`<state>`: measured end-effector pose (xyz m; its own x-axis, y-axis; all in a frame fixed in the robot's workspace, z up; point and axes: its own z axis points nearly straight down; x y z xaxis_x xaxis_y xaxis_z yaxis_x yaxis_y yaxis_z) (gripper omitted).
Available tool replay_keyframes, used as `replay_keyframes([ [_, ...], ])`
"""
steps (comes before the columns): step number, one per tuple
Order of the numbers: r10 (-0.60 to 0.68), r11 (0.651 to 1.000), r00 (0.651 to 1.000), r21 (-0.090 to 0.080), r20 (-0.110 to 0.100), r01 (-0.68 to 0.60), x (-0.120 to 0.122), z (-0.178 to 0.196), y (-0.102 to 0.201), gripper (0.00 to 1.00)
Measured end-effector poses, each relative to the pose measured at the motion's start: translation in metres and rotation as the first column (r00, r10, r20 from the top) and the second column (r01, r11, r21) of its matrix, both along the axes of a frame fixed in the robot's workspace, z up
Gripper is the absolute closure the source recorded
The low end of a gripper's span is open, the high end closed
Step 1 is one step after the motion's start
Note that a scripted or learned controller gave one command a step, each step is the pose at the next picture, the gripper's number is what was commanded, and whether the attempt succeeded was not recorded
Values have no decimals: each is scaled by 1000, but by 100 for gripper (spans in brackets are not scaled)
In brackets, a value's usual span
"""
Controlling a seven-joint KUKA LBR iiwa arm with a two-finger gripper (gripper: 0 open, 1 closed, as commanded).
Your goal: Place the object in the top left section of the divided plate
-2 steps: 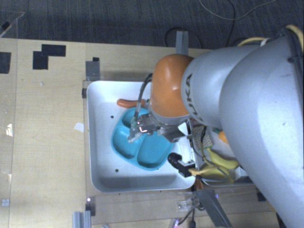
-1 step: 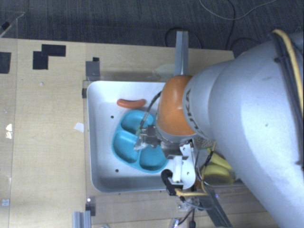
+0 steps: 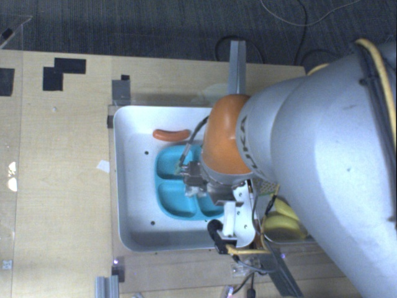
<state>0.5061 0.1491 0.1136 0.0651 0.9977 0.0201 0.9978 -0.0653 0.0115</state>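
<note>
Inside left bin [image 3: 133,185]: blue divided plate [image 3: 169,185]; hotdog [image 3: 172,134] beside.

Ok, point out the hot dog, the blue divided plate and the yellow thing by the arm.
hot dog [image 3: 172,134], camera view, its middle.
blue divided plate [image 3: 169,166], camera view, left compartment.
yellow thing [image 3: 284,219], camera view, its visible top.

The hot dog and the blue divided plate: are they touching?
Cannot tell. In the camera view the hot dog lies at the top edge of the blue divided plate in the white bin, but no clear gap or contact shows between them.
</note>
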Motion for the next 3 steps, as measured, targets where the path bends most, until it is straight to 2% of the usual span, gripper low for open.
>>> replay_keyframes([
  [1,28,1000,1000,-12,-8,-28,-6,24,-38,100],
  [2,30,999,999,-20,-13,-30,60,151,62,100],
  [3,30,999,999,-20,-13,-31,60,150,62,0],
])
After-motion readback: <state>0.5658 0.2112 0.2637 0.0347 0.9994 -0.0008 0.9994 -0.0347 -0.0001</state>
